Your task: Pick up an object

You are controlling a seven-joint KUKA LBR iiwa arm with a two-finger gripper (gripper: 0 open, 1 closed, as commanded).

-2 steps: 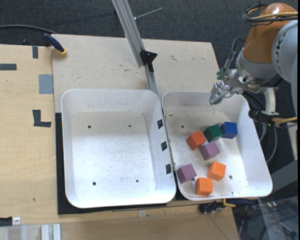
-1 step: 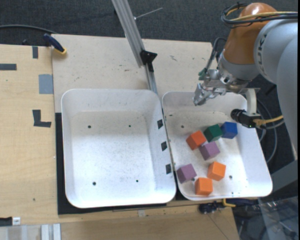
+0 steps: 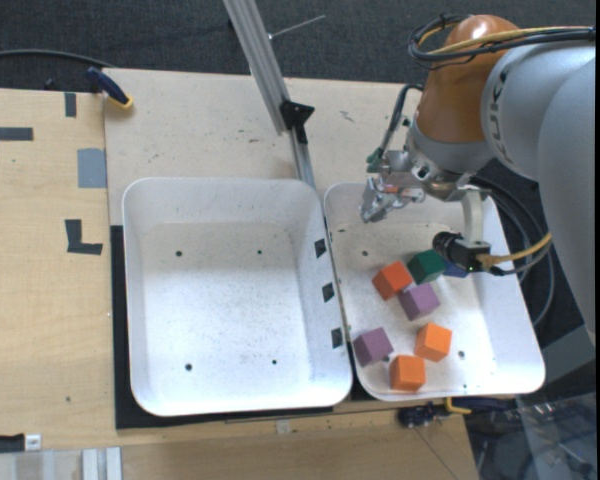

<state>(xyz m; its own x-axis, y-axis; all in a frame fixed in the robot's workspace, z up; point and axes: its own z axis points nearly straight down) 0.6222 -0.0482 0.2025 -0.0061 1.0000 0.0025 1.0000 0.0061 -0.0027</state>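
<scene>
camera view: jaws (image 3: 378, 206) over right bin (image 3: 500, 358) far end, nothing between; opening unclear. blocks below jaws: orange block (image 3: 390, 280), green block (image 3: 427, 265) nearest.

One fixed camera looks down at a slant on both bins (image 3: 230, 298), arm (image 3: 540, 88) entering from three o'clock.
</scene>
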